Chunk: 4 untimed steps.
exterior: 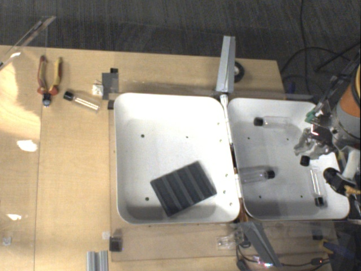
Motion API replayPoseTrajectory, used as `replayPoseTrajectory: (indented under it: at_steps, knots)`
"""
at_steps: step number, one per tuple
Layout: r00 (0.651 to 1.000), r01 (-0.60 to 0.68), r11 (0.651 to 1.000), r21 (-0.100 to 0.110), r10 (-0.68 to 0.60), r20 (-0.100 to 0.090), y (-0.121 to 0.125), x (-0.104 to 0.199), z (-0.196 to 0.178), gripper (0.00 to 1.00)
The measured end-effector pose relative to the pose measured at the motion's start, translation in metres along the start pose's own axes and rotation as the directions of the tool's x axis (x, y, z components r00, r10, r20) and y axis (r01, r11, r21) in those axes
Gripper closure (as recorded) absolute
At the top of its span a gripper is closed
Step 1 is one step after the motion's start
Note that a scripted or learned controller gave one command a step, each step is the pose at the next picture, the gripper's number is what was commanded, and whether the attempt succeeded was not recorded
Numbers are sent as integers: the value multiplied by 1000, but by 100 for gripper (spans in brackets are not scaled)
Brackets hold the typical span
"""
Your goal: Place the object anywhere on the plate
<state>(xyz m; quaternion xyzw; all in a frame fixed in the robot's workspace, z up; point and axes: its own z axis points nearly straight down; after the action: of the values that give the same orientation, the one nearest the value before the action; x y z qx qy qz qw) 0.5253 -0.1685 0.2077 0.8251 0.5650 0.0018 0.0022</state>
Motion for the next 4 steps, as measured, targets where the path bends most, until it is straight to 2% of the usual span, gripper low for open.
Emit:
replayPoseTrajectory:
  at_steps: [1, 2, 3, 4]
  knots:
    - [998, -59, 998, 5, 59, 0, 0, 100, 23, 100]
    - [991, 132, 991, 4, -132, -1, 31, 190, 24, 100]
    - [983, 185, 983, 4, -185, -1, 44, 267, 20, 100]
    - [688, 725, 688, 1, -725, -4, 30, 319, 48, 100]
